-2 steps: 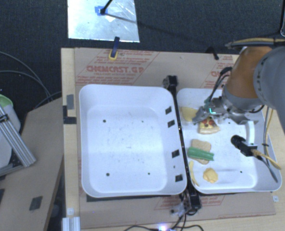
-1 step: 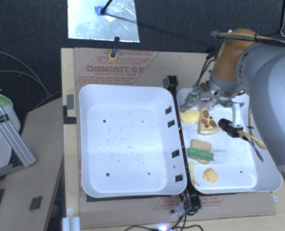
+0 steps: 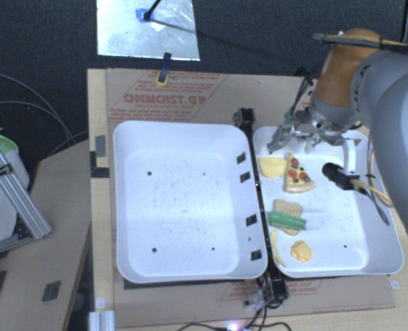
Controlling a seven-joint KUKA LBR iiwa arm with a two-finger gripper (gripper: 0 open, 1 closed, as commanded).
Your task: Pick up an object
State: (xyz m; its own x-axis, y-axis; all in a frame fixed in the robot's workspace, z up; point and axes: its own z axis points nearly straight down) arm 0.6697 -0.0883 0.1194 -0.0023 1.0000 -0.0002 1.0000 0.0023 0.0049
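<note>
Nearest the camera, a small yellow piece (image 3: 301,252) lies low in the right bin (image 3: 380,243); above it, a green bean (image 3: 287,220) rests across a tan piece (image 3: 287,209). Farther back, a pizza slice toy (image 3: 297,175) lies beside a yellow wedge (image 3: 273,167). Beyond these, the gripper (image 3: 295,135) hangs over the bin's far left corner, just above both; its finger spread cannot be determined, and nothing is seen held. The left bin (image 3: 183,202) sits alongside.

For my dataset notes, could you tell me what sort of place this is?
Probably a robotics lab bench: a grey arm with an orange band over two shallow white bins, with toy food like a plastic pizza slice.
</note>
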